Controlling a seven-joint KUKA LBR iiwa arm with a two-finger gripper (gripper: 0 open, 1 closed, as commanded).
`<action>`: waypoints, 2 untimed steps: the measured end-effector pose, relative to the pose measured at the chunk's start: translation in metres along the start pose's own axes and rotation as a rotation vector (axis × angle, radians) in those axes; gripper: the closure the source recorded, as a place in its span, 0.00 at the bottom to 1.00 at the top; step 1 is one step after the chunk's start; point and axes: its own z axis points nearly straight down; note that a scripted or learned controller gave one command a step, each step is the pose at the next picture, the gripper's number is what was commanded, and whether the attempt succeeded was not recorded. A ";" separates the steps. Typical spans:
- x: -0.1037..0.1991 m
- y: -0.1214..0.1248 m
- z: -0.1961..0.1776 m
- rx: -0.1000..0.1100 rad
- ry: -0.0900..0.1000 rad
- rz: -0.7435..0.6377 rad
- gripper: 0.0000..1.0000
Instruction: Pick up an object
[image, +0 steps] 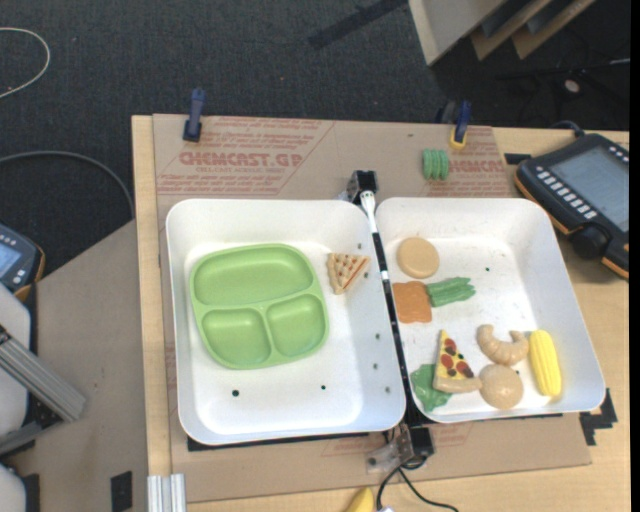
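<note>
Two shallow white bins side by side on a cardboard-covered bench, seen from above at a slant. The black divider (380, 290) where the bins meet serves as the landmark for every position below.

Left of the divider: the left bin (200, 400) holds a green sectioned tray (258, 303), and a waffle wedge (346, 270) lies between that tray and the divider, just beside the divider and apart from the tray.

Right of the divider: the right bin (520, 230) holds the loose toy food. Nearest the divider are a round tan cookie (418, 257), an orange square (411, 302) with a green leafy piece (451, 291) touching its far side, and a pizza slice (455, 362) resting on a green leaf (430, 388). Farther from the divider lie a croissant (502, 345), a pale ball (500, 386) and a corn cob (544, 363), all close together.

Step in hand: I judge the pick has not begun, since every item lies flat in a bin. My gripper's opening, and whether it holds anything, I cannot tell.

Next move (a judgement, not an observation): choose a target with room around it. The cookie stands apart from its neighbours and looks the easiest; the crowded group farthest from the divider risks a finger landing on two items at once.
</note>
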 end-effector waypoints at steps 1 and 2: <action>0.002 -0.038 0.068 0.024 0.010 0.003 1.00; 0.004 -0.048 0.137 0.024 0.011 0.001 1.00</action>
